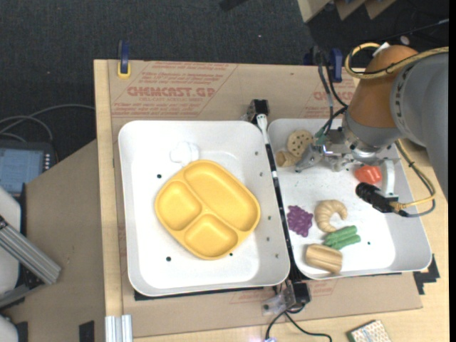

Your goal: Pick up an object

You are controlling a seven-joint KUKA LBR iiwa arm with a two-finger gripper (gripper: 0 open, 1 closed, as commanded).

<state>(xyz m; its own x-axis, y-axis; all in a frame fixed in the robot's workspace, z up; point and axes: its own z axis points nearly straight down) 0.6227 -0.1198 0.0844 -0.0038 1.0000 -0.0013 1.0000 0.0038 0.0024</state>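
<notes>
Gripper [347, 150] low over right bin's [410, 251] far end — open/closed: can't tell. Nearby: cookie [299, 142], orange piece [370, 173]. Grapes [299, 220], croissant [330, 213], beans [341, 236], bread roll [324, 257] near front.

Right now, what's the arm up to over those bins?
The arm reaches in from the right, its wrist low over the back of the right bin, above the toy food there. A cookie lies at the bin's back left, something red is beside the wrist, and grapes, a croissant, a green pod and a bread roll lie toward the front. None looks lifted. The left bin holds a yellow divided plate.
</notes>
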